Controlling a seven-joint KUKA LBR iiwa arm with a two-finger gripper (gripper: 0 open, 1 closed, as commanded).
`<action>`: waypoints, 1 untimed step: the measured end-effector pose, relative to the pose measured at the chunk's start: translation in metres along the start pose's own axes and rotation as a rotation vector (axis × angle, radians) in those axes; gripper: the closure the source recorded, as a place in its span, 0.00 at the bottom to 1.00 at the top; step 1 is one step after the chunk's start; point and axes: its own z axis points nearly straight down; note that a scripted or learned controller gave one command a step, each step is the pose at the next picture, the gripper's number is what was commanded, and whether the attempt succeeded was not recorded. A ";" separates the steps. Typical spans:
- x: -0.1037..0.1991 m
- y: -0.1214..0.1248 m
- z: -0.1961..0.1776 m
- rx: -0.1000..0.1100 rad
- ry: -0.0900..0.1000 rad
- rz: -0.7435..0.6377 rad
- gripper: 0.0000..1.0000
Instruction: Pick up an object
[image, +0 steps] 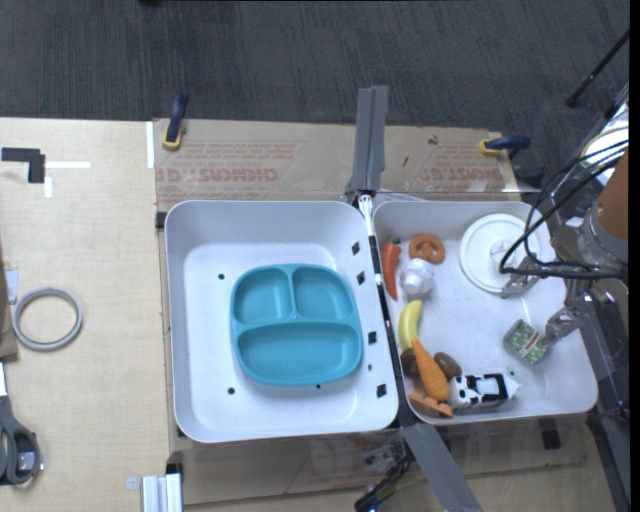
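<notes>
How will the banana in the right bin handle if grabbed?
The banana looks smooth and curved, so it may slip or pivot when squeezed. It lies near the left wall of the right bin, so pushing there probably jams it.

The arm (612, 205) reaches from the right, jaws spread apart.

grey ring (46, 318) left on bench (90, 230) | scissors (17, 452) bottom-left corner | cardboard (250, 165) at rear

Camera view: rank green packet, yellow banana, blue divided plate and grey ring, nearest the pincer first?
1. Small green-and-white packet, beside the pincer.
2. Yellow banana, right bin's left side.
3. Blue divided plate, left bin.
4. Grey ring, far-left bench.
</notes>
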 end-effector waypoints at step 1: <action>0.047 0.023 0.071 -0.004 0.002 -0.096 0.00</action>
